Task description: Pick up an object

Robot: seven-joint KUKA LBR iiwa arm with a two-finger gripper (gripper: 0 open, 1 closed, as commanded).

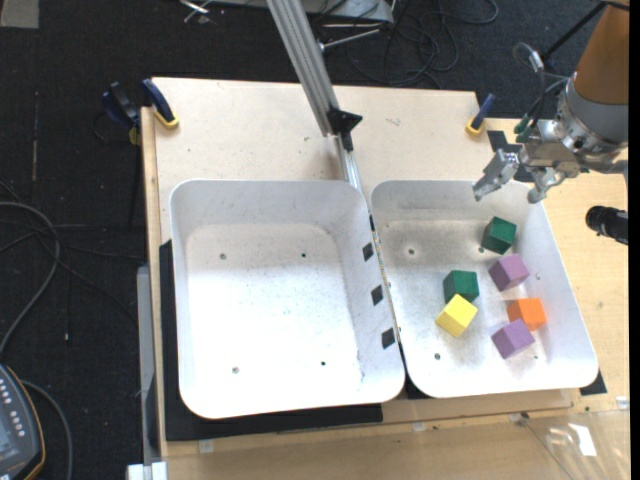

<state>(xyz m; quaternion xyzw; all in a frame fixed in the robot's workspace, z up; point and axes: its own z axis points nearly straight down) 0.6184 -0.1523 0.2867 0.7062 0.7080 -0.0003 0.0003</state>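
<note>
Two metal fingers (pixel 490 180) of the jaws (pixel 512 184) spread apart, nothing between them. Positioned above the upper right corner of the shallow white right-hand bin (pixel 420 203), clear of all contents. Carried by the grey arm with orange band (pixel 605 68), entering from the right edge.

Six small cubes resting on the right-hand bin floor, all toward its right half:
- Dark green cube (pixel 499 235), nearest the jaws, just below them, near the bin's right wall.
- Light purple cube (pixel 510 271), just below the dark green one.
- Second green cube (pixel 461 285), left of the light purple cube, near mid-floor.
- Yellow cube (pixel 457 315), touching or almost touching the lower edge of the second green cube; contact cannot be confirmed.
- Orange cube (pixel 527 312), right of the yellow cube, near the right wall.
- Second purple cube (pixel 513 338), just below and left of the orange one.

Shallow white left-hand bin (pixel 200 218) alongside, sharing a raised centre divide with the right-hand bin. Both bins seated on the pale wooden counter (pixel 250 118). Slanted aluminium rail (pixel 300 48) running from the top edge down to the point between the bins. Yellow-tipped clamps (pixel 160 108) at the counter's upper left corner and another (pixel 478 120) at upper right. Black cables on the dark floor around the counter.
</note>
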